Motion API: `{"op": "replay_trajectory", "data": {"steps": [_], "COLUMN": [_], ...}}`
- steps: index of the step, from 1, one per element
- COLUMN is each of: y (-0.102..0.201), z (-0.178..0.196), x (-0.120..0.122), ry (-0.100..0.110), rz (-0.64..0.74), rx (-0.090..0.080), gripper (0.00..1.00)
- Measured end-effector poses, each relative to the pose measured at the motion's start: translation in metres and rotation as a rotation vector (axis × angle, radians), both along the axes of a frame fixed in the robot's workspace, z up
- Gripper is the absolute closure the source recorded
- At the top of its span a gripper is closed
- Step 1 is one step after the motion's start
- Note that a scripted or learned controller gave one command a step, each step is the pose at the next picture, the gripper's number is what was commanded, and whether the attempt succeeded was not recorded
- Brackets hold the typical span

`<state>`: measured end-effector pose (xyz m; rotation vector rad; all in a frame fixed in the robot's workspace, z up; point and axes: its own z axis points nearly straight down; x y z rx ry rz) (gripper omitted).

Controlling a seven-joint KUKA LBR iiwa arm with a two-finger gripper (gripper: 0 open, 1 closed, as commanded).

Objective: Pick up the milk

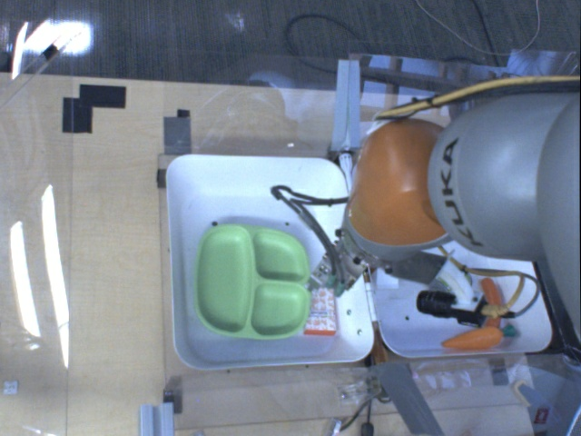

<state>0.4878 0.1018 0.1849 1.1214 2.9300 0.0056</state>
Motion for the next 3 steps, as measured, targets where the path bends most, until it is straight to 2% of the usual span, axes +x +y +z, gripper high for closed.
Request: {"op": "replay_trajectory", "data": {"steps": [1, 2, 3], "y": [-0.030, -0.046, 0.002], "z": [0.094, 0.055, 0.037], "x": [0.003, 0.009, 0.020], "ry": [-0.015, -0.001, 0.000], "rz": [0.265, 0.053, -0.135], "rx": [-0.002, -0.001, 0.000], "gripper": [1.00, 1.00, 1.00]}}
